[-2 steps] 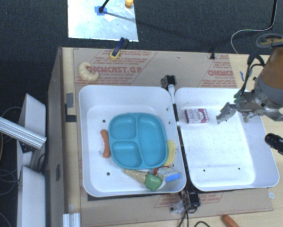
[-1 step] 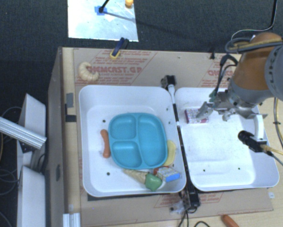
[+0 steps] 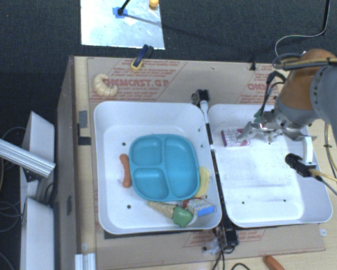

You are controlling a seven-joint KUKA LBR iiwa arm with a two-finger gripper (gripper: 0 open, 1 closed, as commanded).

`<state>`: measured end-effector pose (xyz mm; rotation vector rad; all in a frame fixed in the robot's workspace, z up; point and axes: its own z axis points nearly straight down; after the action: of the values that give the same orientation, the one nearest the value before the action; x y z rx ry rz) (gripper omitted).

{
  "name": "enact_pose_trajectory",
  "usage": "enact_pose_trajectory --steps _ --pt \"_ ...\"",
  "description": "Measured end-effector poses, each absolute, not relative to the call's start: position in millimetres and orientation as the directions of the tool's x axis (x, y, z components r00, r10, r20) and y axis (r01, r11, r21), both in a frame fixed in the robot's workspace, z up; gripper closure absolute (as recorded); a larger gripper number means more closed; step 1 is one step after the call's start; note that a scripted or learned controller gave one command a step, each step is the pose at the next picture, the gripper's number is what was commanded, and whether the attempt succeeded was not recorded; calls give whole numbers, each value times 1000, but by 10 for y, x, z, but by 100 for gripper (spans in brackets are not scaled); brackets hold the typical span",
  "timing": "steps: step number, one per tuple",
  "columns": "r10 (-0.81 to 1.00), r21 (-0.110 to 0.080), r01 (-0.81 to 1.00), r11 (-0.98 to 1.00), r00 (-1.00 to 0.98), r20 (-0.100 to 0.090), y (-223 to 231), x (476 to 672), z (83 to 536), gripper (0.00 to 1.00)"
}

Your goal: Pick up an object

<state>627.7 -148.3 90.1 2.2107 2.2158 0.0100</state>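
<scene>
Packet (image 3: 235, 138), one, small, pink and white: lies flat near the far left corner of the right bin (image 3: 269, 207), print too small to read. My gripper (image 3: 257, 127) sits just to its right, low over the bin floor; I cannot tell how it is set, as glare and my own wrist mask that part, nor whether it touches the packet. My arm (image 3: 309, 94) is cut off at the right. Left bin (image 3: 109, 167), one, holding: one blue divided plate (image 3: 162, 167); one orange sausage-shaped piece (image 3: 125, 170) at the plate's left; one yellow piece (image 3: 205, 181), mostly hidden under the plate's right rim; one green item (image 3: 182, 216), one blue-topped block (image 3: 202, 208) and one pale cone (image 3: 162, 208) crowded at the near edge, overlapping and hard to separate
</scene>
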Motion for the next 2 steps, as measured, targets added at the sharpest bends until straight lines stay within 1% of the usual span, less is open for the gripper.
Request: enact_pose_trajectory --steps 1,2 --pt "1000 1 1000 0 0 -1 -1957 5634 844 0" --pt "1000 6 1000 4 -4 -2 -2065 6222 1451 0"
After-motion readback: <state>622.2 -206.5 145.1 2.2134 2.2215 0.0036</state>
